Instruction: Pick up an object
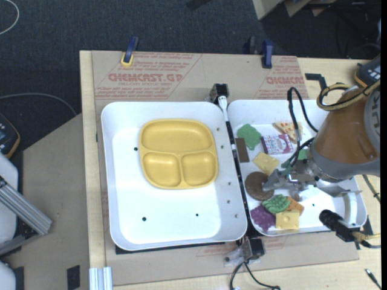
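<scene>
Gripper [277, 185] hovering low over right bin [314, 219], finger state indeterminate, toy food pieces [275, 205] lying beneath and beside it, yellow divided tray [178, 151] sitting in left bin [121, 180], brown board [97, 83] supporting both, clamps [127, 53] gripping its far edge, dark carpet [60, 23] lying beyond.

Two white bins sit side by side on the bench. Left bin [121, 180] holds a yellow divided plate [178, 151], lying flat toward its upper half. Right bin [314, 219] holds a cluster of small items: green piece [248, 134], pink packet [277, 143], brown disc [259, 185], purple piece [262, 217], yellow block [288, 221]. Arm reaches in from the right; gripper [279, 182] sits low over the cluster, just beside the brown disc.
</scene>
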Robot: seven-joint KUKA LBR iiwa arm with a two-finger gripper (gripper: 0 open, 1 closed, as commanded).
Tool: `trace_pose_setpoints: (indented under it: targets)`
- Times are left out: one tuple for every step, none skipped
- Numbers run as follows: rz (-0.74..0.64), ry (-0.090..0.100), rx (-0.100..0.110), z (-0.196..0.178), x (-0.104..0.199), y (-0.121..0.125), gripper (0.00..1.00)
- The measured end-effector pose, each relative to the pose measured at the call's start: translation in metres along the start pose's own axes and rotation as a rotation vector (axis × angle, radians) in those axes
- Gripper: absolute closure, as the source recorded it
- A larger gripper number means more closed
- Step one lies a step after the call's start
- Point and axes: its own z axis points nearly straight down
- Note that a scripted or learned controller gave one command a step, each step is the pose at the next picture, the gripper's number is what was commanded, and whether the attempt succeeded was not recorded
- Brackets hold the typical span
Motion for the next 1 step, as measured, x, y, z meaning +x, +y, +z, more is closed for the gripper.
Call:
trace_pose_setpoints:
  targets:
    - [-0.003, -0.001, -0.019, 0.0229, 0.0012, 0.0053, 0.0]
